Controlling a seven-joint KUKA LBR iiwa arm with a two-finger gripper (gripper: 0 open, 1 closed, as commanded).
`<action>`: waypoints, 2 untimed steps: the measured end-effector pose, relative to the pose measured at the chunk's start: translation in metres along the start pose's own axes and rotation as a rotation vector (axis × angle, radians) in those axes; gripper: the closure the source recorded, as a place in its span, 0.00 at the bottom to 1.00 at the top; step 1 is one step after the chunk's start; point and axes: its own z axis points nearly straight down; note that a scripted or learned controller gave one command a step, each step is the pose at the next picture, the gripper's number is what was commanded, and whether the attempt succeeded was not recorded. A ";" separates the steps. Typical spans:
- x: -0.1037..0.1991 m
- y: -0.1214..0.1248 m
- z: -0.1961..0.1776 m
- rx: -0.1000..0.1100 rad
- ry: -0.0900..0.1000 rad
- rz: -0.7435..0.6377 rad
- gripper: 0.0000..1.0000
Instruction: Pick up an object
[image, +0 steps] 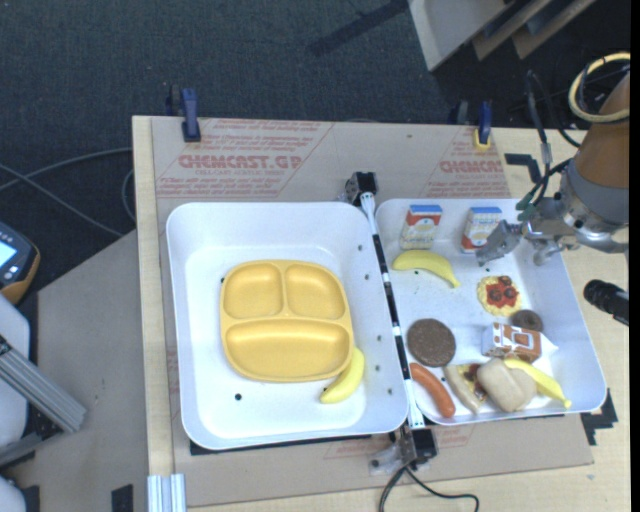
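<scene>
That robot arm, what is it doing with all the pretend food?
The robot arm reaches in over the right bin, which is full of toy food. Its pincer hangs near the far edge, close to a small carton and above a little pizza. It isn't holding anything that I can see. A banana, a brown patty and a hot dog lie nearby. In the left bin a yellow divided plate sits beside another banana.
</scene>
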 end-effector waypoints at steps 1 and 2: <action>-0.025 -0.013 0.056 0.007 0.002 0.003 0.00; -0.037 -0.011 0.122 0.001 -0.002 0.001 0.00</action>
